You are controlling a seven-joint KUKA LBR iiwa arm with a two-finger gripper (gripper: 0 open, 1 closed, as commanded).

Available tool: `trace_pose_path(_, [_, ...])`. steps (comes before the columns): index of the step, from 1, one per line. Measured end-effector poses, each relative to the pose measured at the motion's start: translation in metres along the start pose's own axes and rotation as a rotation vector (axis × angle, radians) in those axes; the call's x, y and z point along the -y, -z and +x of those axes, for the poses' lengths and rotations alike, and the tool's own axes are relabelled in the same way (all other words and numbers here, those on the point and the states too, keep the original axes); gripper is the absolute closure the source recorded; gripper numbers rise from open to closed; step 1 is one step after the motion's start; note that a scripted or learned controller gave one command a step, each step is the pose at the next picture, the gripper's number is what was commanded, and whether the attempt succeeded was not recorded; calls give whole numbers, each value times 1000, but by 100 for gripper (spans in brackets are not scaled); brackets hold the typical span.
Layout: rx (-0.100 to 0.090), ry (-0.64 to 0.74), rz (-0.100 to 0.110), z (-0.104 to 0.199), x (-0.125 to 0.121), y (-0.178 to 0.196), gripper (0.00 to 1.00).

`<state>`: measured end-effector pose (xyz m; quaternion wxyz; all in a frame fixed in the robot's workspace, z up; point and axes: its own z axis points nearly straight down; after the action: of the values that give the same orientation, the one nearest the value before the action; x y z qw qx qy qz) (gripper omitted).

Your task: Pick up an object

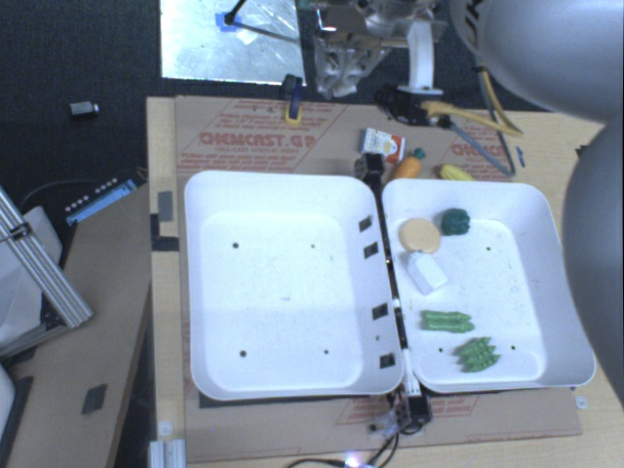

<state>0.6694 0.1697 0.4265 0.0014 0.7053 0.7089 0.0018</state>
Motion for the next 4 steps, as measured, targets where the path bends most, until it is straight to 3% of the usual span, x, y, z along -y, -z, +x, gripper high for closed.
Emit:
trace_pose_path(2, [-1,1,0,35,0,33,100])
trace_pose_path(3, [2,-8,4,-21,0,10,100])
trace_pose_path(4, [-1,-1,1,-2,1,28,100])
